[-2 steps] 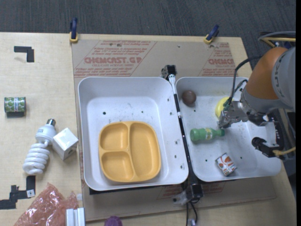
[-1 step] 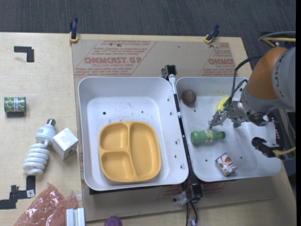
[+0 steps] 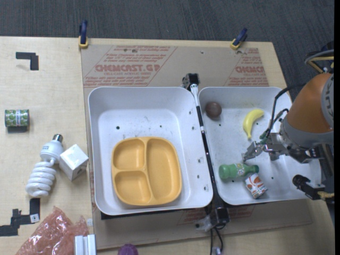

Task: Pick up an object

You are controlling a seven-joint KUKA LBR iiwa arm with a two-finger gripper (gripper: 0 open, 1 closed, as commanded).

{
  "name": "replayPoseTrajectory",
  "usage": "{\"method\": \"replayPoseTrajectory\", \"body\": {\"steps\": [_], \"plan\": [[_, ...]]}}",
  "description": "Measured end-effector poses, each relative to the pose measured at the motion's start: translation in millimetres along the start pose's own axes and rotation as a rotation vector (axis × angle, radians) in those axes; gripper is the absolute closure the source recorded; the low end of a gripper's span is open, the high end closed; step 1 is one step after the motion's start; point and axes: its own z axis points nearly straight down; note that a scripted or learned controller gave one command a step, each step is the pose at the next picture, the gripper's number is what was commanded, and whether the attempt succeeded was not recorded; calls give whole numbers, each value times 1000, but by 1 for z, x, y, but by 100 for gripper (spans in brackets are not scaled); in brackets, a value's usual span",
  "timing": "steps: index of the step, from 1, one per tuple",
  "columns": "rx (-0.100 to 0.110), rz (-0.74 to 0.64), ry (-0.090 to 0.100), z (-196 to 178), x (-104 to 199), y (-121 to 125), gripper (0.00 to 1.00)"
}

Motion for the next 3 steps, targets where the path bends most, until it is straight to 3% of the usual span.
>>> {"method": "replayPoseTrajectory", "body": {"steps": [1,2,3], "plan": [[0,1,1,0,45,-44,0],[-6,3,-1,-10,44,-42,100],[-2,-3,-1,-100,111,-13,100]]}}
